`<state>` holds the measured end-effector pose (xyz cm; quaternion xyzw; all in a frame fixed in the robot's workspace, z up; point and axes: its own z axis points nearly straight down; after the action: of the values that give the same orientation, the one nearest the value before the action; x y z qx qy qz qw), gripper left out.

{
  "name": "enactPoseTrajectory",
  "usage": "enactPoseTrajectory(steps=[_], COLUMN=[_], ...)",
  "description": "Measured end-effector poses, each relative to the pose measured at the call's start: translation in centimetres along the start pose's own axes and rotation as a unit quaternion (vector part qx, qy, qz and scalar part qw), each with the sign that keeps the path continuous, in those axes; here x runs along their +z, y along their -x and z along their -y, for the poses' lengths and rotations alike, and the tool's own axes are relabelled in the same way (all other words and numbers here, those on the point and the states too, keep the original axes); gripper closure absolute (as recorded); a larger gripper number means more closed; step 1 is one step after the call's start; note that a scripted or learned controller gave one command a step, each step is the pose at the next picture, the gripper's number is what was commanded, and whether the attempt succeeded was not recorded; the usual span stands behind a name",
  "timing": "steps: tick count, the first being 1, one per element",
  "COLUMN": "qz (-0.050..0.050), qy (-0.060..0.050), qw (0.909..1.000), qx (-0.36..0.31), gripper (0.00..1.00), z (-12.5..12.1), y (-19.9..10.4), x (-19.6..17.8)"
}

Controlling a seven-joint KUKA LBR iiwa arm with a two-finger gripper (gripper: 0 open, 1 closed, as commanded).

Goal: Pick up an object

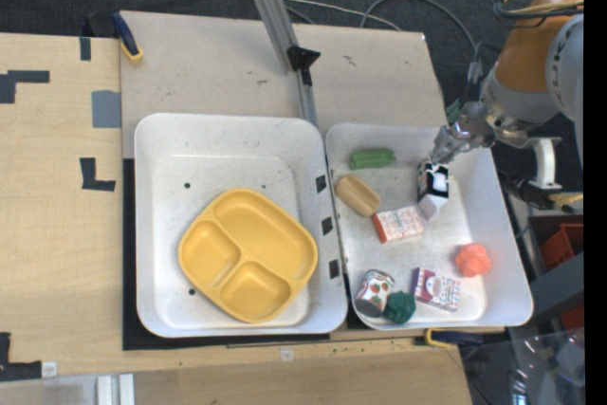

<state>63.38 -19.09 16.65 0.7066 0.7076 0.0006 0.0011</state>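
Two shallow white bins sit side by side on the bench, the left bin (152, 204) and the right bin (503, 232). The left holds one yellow divided plate (248, 253) (three compartments). The right holds seven small items: one green block (372, 158), one tan bread roll (358, 194), one black-and-white carton (434, 185), one red-and-white box (399, 225), one orange ball (472, 259), one purple-and-white packet (437, 288) and one round can (376, 289) beside one dark green lump (400, 307), making eight.
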Motion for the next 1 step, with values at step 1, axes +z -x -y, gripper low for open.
enactPoseTrajectory(steps=[1], qz=[0.000], qy=[0.001], qw=[1.0000], qx=[0.000], gripper=[1.00], z=[-0.05], y=[0.51], x=[-4.43])
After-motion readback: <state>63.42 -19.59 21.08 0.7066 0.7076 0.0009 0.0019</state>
